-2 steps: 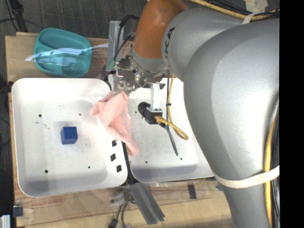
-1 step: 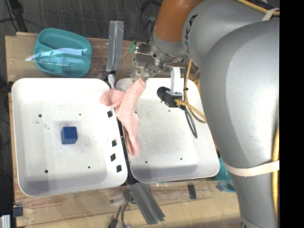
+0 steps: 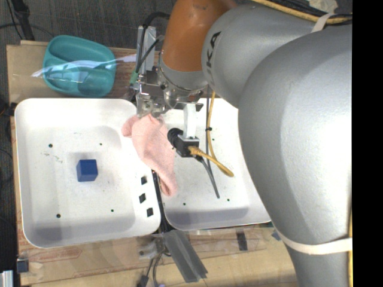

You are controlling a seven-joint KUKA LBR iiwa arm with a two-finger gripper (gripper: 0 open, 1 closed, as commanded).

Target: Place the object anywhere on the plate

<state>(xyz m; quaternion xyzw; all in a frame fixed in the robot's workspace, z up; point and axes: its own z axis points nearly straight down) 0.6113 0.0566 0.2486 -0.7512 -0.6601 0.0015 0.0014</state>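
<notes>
A pink cloth [image 3: 154, 148] hangs from my gripper [image 3: 146, 112], its top bunched between the fingers, which are shut on it. The cloth dangles over the seam between the two bins, its lower end near the left bin's right rim. A small blue cube [image 3: 87, 170] lies in the middle of the left bin [image 3: 36, 118]. A teal dish [image 3: 78, 64] with a clear plastic piece in it sits on the bench behind the left bin, to the left of the gripper.
The right bin [image 3: 203, 217] lies under the arm, whose big grey body hides most of its right side. A thin dark rod [image 3: 210, 181] lies in that bin. Wooden bench edge runs along the front.
</notes>
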